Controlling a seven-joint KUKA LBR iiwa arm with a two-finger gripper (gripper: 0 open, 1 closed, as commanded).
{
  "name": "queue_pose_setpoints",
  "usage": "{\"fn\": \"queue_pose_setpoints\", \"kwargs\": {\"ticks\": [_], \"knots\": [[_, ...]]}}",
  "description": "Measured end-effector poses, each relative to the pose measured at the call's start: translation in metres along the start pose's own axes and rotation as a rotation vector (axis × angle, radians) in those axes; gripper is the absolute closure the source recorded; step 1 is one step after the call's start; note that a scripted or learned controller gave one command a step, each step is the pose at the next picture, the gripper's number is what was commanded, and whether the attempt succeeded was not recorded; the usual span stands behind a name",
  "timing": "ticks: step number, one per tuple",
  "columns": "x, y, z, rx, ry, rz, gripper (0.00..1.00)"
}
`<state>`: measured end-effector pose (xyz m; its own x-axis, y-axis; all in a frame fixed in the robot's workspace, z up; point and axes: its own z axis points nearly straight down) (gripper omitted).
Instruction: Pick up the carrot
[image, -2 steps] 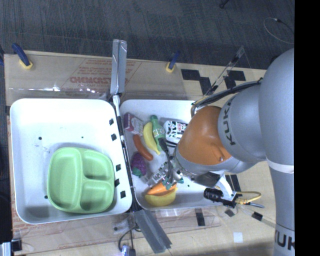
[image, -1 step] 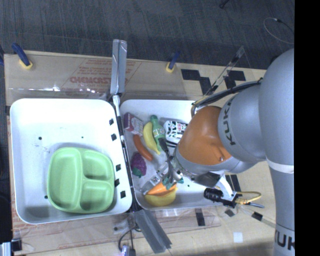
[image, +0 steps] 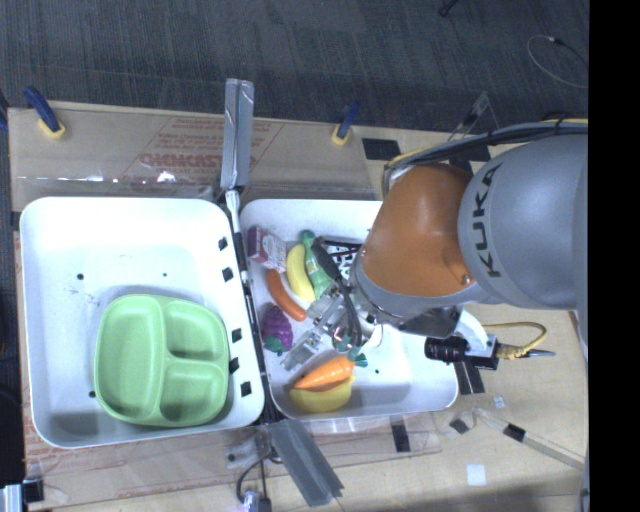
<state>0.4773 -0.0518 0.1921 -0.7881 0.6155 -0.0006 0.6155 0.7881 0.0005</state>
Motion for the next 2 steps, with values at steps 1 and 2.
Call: {"fn": "queue_pose_setpoints", "kwargs": {"ticks": [1,2], "knots": [[-0.026,0.025,-0.001,0.0,-0.001,-0.136,0.0],[-0.07,-0.039,0.048,0.001,0.003,-0.359,0.0]]}}
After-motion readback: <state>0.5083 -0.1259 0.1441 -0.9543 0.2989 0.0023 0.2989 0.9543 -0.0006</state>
